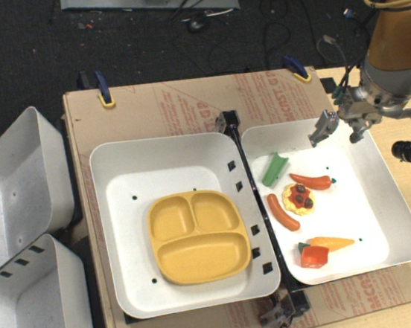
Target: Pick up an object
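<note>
Grey arm [394, 59] (orange band above), dark metal hand [341, 129].

views: one fixed camera | position: above the worktop [182, 99], well back | facing: down at a slant | coverage: left bin [109, 172] and right bin [390, 195] whole, dark floor beyond the far edge | arm [392, 45] enters from frame right | overlap: single view

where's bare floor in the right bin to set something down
In the right bin, bare floor runs along its right side, right of the chili and carrot. The left side is crowded: green piece, sausage, pizza.
</note>
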Robot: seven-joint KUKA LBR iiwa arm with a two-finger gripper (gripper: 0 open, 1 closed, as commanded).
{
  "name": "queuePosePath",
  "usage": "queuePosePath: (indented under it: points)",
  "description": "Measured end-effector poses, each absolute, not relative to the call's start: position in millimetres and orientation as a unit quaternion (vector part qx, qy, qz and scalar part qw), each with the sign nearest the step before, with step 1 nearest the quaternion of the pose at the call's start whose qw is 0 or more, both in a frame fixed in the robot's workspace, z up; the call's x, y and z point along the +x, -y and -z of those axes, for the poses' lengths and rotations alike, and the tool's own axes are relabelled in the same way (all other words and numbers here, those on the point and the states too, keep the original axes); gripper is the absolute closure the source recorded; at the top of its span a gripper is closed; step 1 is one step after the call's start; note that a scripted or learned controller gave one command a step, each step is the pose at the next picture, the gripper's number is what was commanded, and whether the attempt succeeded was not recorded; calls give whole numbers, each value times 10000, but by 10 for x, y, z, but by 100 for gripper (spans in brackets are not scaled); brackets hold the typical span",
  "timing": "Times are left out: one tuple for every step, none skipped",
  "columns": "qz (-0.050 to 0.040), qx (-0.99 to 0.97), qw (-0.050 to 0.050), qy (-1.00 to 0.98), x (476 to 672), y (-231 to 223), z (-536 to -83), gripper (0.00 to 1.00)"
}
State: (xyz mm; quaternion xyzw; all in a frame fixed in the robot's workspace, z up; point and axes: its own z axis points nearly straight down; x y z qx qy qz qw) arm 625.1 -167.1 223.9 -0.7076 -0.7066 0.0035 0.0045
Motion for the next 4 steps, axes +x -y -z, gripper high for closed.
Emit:
queuePosePath:
  points:
    - [-2,-7068,-4,7074,6277,1669,-2307,0]
    - [-18,-7073,24,7069,6282,1667,-1664,0]
    - [-18,-7073,26,7069,6254,1655,-1017,0]
    - [-5,-7072,3,7070,6254,1649,-919,0]
